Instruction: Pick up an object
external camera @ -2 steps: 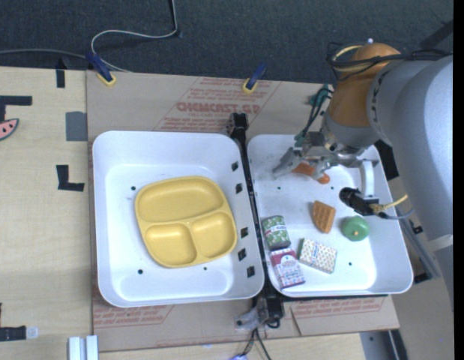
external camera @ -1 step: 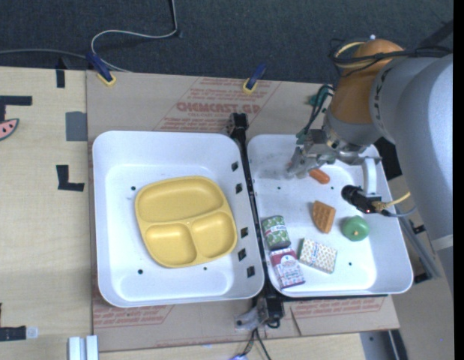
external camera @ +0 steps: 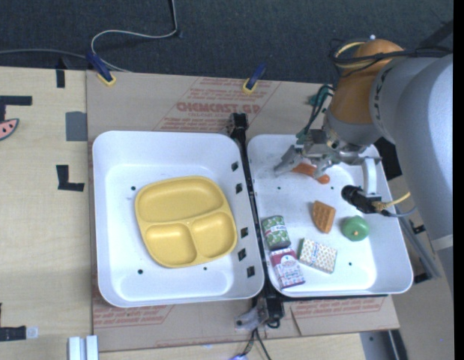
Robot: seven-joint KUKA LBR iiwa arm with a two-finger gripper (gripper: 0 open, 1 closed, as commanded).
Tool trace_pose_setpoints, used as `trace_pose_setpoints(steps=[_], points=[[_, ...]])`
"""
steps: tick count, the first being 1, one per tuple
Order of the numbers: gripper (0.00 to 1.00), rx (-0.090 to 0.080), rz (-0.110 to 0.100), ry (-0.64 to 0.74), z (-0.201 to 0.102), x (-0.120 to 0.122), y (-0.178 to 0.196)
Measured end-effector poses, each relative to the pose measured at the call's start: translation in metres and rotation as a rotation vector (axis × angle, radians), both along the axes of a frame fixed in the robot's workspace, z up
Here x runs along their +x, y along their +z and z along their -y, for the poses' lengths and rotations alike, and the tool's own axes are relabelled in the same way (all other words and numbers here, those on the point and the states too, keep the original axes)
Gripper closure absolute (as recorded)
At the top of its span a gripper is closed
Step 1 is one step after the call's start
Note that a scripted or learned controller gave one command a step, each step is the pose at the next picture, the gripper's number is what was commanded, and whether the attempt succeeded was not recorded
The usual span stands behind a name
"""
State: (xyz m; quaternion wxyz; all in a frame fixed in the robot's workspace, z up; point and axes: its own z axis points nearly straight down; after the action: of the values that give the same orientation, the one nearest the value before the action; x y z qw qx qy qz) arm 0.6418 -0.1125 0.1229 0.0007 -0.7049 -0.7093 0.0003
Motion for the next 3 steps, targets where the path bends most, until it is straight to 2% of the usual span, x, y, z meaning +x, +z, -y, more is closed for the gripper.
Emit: trace_pose_setpoints(steps=[1, 2, 3], points=[[0.00, -0.003, 0.003, -0.005, -0.007, 0.012, -0.037], [1.00, -0.004, 0.003, -0.004, -0.007, 0.012, -0.027], [0.00, -0.004, 0.003, -0.004, -0.007, 0.012, -0.028]])
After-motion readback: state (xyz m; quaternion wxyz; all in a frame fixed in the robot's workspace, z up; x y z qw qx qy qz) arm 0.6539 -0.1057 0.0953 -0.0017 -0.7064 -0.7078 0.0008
